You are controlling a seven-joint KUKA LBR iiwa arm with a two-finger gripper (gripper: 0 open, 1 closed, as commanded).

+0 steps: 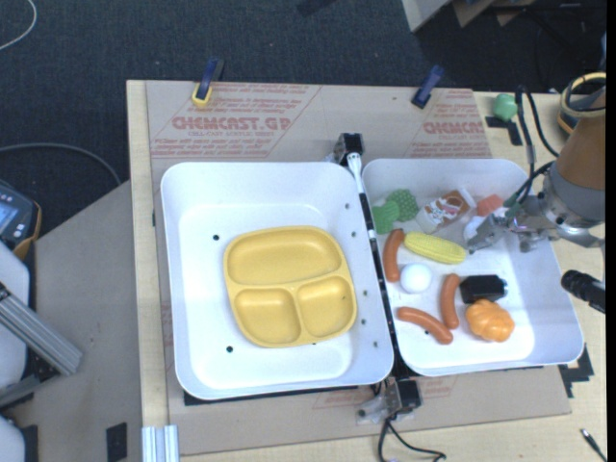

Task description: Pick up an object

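The right bin (549, 301) holds several toy foods. A yellow corn cob (435, 248) lies near its middle, with a green broccoli piece (393, 208) and an upright orange sausage (392, 254) to its left. Below the corn sit a white ball (416, 277), two more sausages (423, 322) (450, 299), a black block (481, 287) and an orange pepper (489, 320). A brown-and-white wrapped item (448, 208) and a small red piece (489, 203) lie at the back. My gripper (484, 233) hangs low just right of the corn, above the black block, with nothing visibly held.
The left bin (192, 258) carries a yellow divided tray (287, 285). The arm's grey body stands over the right bin's far right side. A ridge with black clips separates the two bins. Cardboard surrounds them.
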